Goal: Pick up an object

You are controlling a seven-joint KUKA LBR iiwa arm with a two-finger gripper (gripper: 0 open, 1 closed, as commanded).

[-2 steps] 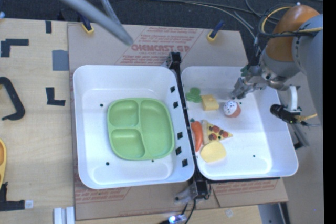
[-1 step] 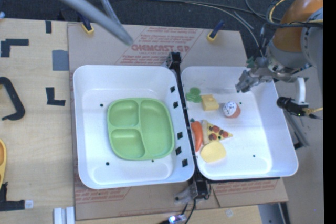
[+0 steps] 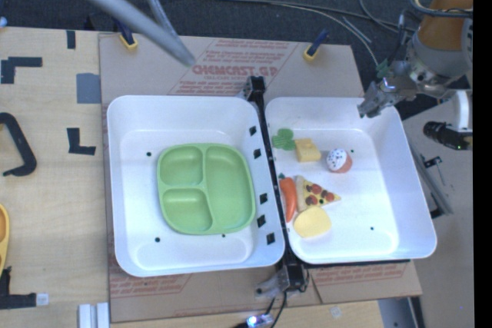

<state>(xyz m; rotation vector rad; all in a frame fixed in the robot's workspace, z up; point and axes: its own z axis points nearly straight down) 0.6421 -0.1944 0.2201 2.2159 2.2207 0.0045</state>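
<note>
lying in the right bin (image 3: 400,165), toy food (image 3: 307,196) well apart from gripper (image 3: 374,105).

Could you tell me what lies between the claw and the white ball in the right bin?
In the camera view, just bare white bin floor between the claw and ball.

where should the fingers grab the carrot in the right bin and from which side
Grip the carrot across its narrow width near mid-length, coming straight down from above. It lies flat and long, running roughly toward and away from the camera, close to the right bin's left wall with the pizza slice on its other side, so side gaps are tight; a sideways approach looks blocked.
</note>
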